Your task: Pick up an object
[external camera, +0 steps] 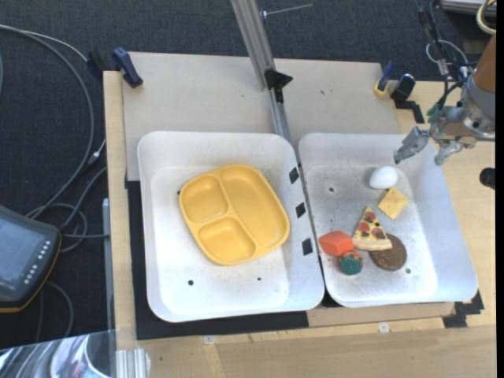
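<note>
The right bin (441,235) holds a white egg (383,177), a yellow cheese block (393,203), a pizza slice (370,230), a brown cookie (391,254), a red-orange piece (336,243) and a small green and red piece (350,262). My gripper (426,150) hangs over the bin's upper right corner, up and to the right of the egg. Its two fingers are spread apart with nothing between them.
The left bin (157,290) carries a yellow divided plate (232,213). A metal pole (256,38) slants down to the gap between the bins. Blue clamps (126,65) sit at the board's back corners. Cables lie on the floor at left.
</note>
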You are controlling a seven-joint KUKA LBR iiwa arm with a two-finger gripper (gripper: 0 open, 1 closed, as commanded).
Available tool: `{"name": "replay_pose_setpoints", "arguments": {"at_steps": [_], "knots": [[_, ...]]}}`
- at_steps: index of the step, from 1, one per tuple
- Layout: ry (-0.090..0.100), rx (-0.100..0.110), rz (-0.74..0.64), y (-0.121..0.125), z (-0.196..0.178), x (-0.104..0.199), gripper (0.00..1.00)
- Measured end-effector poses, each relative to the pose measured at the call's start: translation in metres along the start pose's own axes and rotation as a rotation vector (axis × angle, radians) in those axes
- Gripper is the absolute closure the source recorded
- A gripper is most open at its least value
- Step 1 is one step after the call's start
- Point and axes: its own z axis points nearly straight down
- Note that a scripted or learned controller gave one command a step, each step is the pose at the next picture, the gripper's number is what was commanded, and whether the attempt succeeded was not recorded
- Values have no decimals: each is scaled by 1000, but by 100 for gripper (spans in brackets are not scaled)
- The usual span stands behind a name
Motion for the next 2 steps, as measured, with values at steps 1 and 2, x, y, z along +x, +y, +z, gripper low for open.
{"name": "replay_pose_setpoints", "arguments": {"at_steps": [1, 2], "knots": [[-1, 0, 0, 0, 0, 0, 0], [1, 5, 1, -3, 63, -1, 0]]}}
